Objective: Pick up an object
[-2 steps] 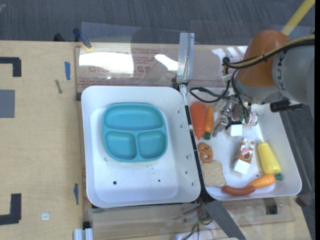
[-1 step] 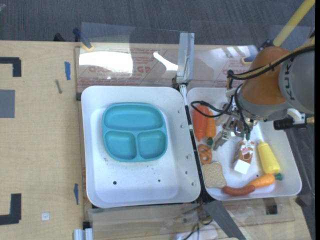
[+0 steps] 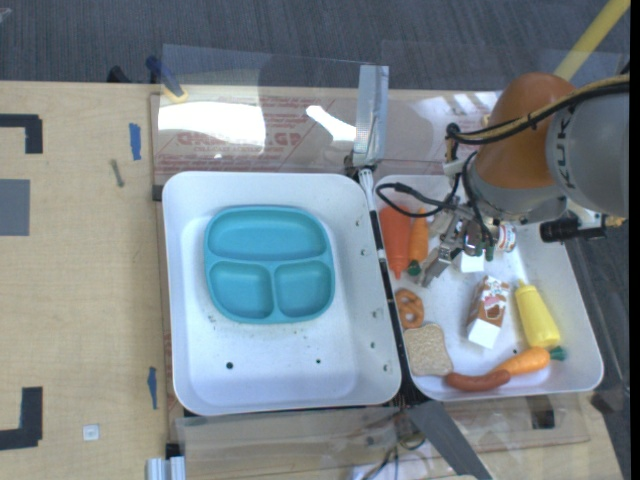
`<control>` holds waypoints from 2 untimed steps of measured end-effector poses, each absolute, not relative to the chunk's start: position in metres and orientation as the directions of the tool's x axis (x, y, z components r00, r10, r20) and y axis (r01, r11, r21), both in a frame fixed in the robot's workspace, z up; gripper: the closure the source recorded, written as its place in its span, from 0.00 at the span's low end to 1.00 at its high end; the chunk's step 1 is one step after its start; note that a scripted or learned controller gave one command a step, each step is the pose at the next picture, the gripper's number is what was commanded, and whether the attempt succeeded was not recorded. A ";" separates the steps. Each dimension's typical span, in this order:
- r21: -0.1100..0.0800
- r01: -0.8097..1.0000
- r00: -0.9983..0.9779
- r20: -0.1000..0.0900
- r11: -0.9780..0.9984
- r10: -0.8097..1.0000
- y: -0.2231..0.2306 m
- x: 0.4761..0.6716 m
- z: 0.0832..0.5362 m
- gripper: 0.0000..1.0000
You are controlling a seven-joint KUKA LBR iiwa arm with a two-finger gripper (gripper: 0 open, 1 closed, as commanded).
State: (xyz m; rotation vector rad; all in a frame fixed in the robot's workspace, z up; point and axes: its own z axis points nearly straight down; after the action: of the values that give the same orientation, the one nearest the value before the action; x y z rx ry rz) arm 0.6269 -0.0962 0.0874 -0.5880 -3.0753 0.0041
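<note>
Seemingly upright orange carrot [image 3: 399,240] beside gripper [image 3: 447,256].

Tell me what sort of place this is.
Probably a robotics lab test bench rather than a kitchen: two white bins sit side by side on a wooden benchtop, toy food such as a plastic carrot fills one, and a robot arm reaches in.

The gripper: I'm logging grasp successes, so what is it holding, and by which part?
Cannot be told: the gripper sits low beside the orange carrot, but nothing shows between its fingers.
</note>
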 end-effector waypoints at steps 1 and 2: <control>0.002 0.364 -0.932 -0.009 0.932 0.364 -0.091 0.610 0.089 0.00; 0.001 0.301 -0.954 -0.009 0.954 0.301 -0.128 0.549 0.089 0.00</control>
State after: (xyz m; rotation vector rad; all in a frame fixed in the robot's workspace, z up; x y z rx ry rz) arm 0.5492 -0.1277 0.0891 -0.4801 -3.1144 0.0005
